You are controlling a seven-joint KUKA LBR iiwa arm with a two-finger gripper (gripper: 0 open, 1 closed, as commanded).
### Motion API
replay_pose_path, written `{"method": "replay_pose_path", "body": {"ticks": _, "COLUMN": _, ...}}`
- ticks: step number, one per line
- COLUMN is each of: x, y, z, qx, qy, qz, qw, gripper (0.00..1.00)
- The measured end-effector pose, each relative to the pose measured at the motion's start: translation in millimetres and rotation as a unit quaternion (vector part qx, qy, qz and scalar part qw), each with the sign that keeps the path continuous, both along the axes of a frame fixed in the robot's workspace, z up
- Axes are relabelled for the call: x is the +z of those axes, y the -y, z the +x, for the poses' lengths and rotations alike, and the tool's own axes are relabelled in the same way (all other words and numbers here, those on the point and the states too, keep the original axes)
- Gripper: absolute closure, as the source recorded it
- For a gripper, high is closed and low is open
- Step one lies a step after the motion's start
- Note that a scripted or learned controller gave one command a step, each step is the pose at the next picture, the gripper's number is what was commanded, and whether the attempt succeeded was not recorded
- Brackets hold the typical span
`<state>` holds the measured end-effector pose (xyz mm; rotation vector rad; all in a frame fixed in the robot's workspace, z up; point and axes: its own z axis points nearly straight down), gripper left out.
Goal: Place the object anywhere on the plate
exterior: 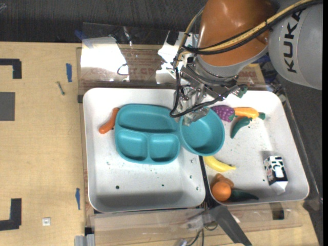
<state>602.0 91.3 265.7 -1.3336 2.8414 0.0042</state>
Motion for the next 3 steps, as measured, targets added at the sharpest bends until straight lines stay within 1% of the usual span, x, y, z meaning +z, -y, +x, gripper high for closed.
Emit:
{"method": "replay_pose_path", "body": {"ticks": 1, "x": 31, "y": -20, "z": -80, "qx": 0.132, "qy": 0.002, "qz": -0.0004, "qw": 0.9913, "gripper": 1.0}}
{"method": "replay_pose_path", "body": {"ticks": 2, "x": 5, "y": -126, "z": -123, "qx": 0.215, "qy": 0.001, "qz": 0.0003, "qw": 0.9765, "gripper": 1.0}}
{"method": "replay_pose_path", "body": {"ticks": 3, "x": 6, "y": -124, "z": -122, "qx": 0.214, "qy": 0.002, "qz": -0.0001, "qw": 0.9769, "gripper": 0.0}}
